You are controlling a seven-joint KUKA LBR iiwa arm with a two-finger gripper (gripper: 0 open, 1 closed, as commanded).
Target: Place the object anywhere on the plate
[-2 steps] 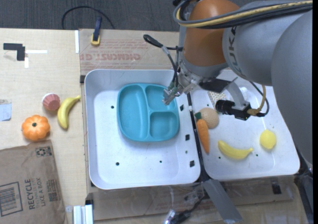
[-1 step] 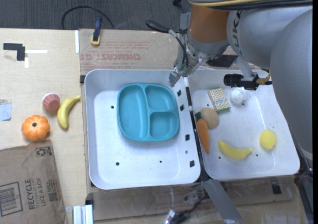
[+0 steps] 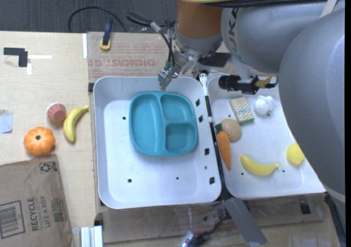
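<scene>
Where bag [image 3: 33, 207] lies, print reads "RECYCLE", seemingly.

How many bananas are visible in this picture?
2. One banana lies on the bench left of the bins; another banana lies in the right bin. The arm may hide more.

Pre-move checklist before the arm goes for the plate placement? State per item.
1. Teal three-compartment plastic plate sits flat in the left white bin: ok.
2. Plate compartments free of objects: ok.
3. Tool over the left bin's far rim, above the plate's far edge: ok.
4. Object held in the tool: cannot tell.
5. Candidate items in the right white bin, orange carrot and yellow banana, lie unobstructed: ok.
6. Carrot lies against the divider between the bins, tight for grasping: not ok.
</scene>
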